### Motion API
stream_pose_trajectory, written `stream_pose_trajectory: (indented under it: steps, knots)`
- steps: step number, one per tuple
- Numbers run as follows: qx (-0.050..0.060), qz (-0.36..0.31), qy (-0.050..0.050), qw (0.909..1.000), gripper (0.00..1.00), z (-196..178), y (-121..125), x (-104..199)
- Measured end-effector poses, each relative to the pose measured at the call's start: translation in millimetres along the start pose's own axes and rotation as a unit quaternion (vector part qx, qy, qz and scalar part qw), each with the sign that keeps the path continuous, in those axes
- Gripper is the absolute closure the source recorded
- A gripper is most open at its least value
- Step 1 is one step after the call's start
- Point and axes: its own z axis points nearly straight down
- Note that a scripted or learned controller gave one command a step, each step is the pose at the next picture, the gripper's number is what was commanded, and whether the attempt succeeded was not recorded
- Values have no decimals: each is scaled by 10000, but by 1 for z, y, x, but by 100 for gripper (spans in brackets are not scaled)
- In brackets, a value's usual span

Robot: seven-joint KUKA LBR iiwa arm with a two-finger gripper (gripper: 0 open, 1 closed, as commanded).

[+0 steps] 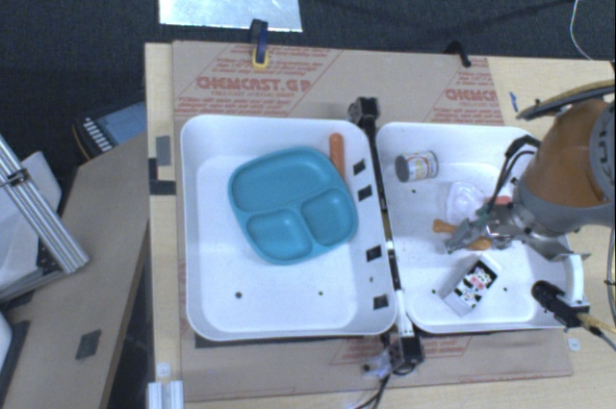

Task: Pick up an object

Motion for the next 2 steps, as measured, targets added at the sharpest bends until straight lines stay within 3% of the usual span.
stream_pose_trajectory:
  steps: [1, 2]
  knots:
    - [-11, 1, -2, 10000, 0, 5, 1, 0]
    - [-22, 2, -6, 10000, 100, -6, 1, 0]
